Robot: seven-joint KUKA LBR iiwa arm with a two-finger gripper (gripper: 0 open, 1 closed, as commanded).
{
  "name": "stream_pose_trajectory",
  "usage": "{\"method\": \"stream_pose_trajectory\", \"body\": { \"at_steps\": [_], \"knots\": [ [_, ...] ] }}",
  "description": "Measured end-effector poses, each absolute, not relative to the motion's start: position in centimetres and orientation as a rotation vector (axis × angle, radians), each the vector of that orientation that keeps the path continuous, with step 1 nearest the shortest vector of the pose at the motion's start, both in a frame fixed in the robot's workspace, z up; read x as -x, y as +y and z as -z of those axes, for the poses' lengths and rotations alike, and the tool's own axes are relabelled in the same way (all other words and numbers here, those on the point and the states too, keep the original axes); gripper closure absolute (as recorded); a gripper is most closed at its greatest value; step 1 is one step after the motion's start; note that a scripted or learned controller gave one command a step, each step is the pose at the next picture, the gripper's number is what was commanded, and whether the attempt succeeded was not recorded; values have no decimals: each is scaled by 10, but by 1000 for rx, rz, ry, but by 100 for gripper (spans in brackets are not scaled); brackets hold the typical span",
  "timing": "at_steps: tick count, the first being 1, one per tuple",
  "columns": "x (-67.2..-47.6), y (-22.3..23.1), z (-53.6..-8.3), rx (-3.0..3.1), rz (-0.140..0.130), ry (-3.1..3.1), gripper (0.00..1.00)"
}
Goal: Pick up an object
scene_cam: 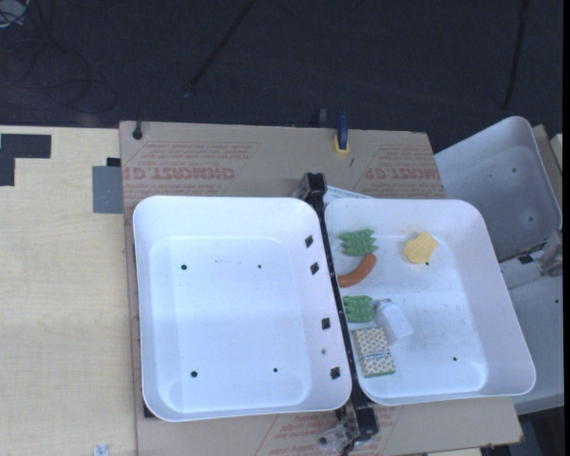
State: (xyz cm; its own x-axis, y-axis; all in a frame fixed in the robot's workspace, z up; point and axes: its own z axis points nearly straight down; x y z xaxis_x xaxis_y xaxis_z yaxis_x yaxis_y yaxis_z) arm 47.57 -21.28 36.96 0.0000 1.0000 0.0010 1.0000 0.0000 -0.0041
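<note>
Two shallow white bins sit side by side on a brown cardboard sheet (pixel 266 160) that covers the pale wooden counter (pixel 47 293). The left bin (pixel 152 255) shows small dark holes in its floor, and black clips (pixel 325 323) run down the seam where it meets the right bin (pixel 499 293). All the loose things lie in the right bin, mostly toward its left side. Near the upper left of that bin is a green leafy piece (pixel 357 243), and just below it, touching or nearly so, lies an orange curved piece (pixel 357 271), perhaps a toy sausage or carrot, though the view is too coarse to be sure. A yellow chunk (pixel 420 248) rests well apart from these, toward the bin's upper middle. Lower down sits a second small green piece (pixel 358 308), and just to its right a small pale grey-white object (pixel 393 320) lies at a tilt. Beneath them a flat patterned packet (pixel 373 351) lies close to the bin's left wall. At the far edge of the cardboard a blue and yellow clamp (pixel 342 136) stands upright. A pale grey panel (pixel 499 174) stands to the right of the bins, and dark cables trail across the black floor (pixel 266 46) beyond the counter. As for the pincer, I cannot tell its state from this view.
</note>
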Motion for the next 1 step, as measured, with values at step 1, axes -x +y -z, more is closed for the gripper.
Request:
{"method": "stream_pose_trajectory", "body": {
  "at_steps": [1],
  "knots": [
    [-476, -212, -352, 2219, -3, -2219, 100]
  ]
}}
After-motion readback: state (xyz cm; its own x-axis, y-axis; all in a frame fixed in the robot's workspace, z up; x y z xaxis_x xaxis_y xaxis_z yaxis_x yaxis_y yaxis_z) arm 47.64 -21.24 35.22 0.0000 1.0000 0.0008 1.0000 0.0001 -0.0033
